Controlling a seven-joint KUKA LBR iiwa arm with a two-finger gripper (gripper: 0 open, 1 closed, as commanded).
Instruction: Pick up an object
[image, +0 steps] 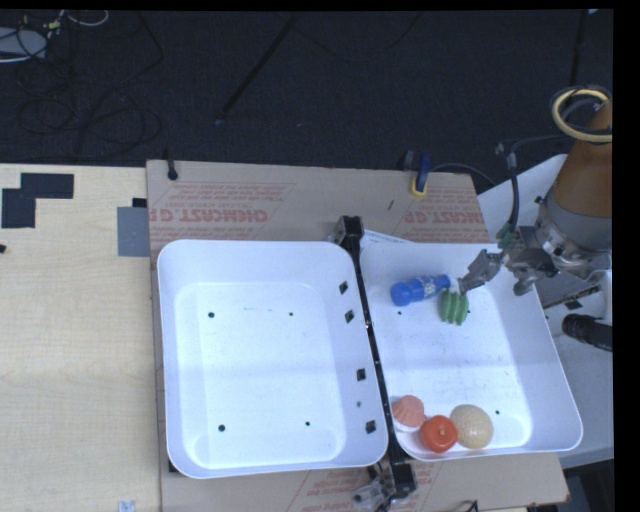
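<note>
1. My gripper (478, 272) hangs over the right bin (560, 400), near its far edge, fingers spread open with nothing between them
2. A green object (455, 307) lies just below my fingertips, beside a blue bottle (418, 290)
3. At the bin's near edge sit a pink piece (407, 410), a red ball (438, 433) and a cream ball (472, 425), close together

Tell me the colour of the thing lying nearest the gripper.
Green: the ridged object just below the gripper, beside the blue bottle. Camera view shows it.
</note>
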